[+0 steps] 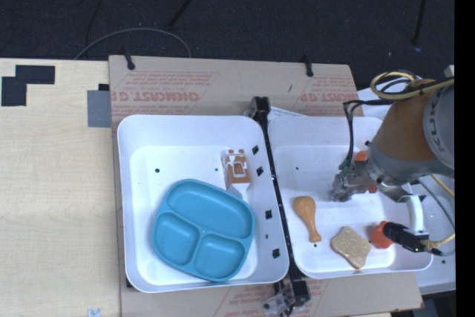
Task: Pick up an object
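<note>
Gripper (342,188) low in right bin (312,136), just right of drumstick (307,217); finger state cannot be told. Blue tray (202,229) in left bin (141,159).

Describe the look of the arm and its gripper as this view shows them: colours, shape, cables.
The arm is a thick, rounded grey body with a broad orange band above the wrist. Yellow and black cables loop over its top, and a thin dark cable runs down its left side. The gripper is a small, dark, blocky metal unit with a bit of orange-red at its upper edge.
</note>
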### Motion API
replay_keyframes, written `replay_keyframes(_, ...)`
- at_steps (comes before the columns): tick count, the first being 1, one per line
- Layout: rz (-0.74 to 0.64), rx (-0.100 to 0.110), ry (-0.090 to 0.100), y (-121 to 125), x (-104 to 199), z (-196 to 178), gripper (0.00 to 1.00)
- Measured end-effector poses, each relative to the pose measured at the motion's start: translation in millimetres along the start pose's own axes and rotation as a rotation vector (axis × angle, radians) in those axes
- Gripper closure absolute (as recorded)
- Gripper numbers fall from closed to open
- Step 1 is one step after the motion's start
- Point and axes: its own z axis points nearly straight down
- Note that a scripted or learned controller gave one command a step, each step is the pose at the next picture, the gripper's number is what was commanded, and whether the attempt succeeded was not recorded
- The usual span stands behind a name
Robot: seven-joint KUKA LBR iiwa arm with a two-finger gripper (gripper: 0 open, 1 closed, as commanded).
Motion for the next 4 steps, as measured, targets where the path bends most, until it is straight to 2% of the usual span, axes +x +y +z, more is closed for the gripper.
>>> replay_keyframes(1, 0.001, -0.003, -0.001, -1, -5, -43, 1.00)
replay_keyframes(3, -0.006, -0.005, -0.001, 2, 7, -151, 1.00)
replay_keyframes(4, -0.006, -0.001, -0.001, 21, 59, -148, 1.00)
